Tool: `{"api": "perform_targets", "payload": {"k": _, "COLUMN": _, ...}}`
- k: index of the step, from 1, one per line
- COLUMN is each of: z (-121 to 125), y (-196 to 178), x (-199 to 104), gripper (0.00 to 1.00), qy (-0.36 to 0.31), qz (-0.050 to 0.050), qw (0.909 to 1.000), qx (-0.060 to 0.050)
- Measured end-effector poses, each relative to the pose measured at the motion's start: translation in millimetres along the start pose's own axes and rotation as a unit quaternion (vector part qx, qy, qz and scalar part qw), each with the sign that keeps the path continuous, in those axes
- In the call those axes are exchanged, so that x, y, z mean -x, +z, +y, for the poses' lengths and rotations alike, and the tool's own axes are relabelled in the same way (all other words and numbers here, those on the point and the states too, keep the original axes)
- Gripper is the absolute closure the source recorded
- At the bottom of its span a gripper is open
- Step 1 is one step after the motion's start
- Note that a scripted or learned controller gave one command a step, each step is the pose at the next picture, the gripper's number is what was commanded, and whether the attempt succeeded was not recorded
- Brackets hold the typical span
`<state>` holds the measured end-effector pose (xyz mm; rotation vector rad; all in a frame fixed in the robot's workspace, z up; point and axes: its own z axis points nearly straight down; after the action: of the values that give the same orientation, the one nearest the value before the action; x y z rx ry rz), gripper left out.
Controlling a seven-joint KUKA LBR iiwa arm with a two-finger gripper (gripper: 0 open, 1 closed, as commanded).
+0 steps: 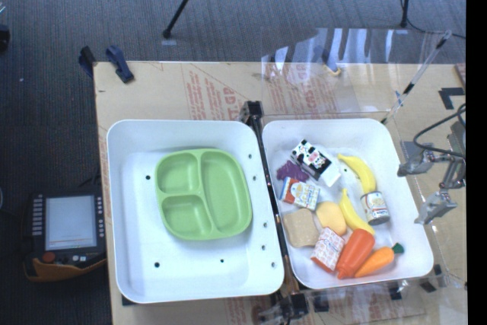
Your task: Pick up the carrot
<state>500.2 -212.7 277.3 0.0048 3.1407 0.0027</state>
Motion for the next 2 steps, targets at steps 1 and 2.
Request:
{"api": "perform_targets", "payload": {"k": 1, "z": 39, "y": 158, "x": -23, "gripper": 0.0, "qy": -0.161, "qz": 0.004, "qw": 0.9869, "qx": 0.002}}
{"api": "perform_targets", "payload": {"k": 2, "z": 48, "y": 187, "x": -11, "gripper": 0.0, "qy": -0.265, "qz": -0.006, "qw": 0.9644, "qx": 0.0}}
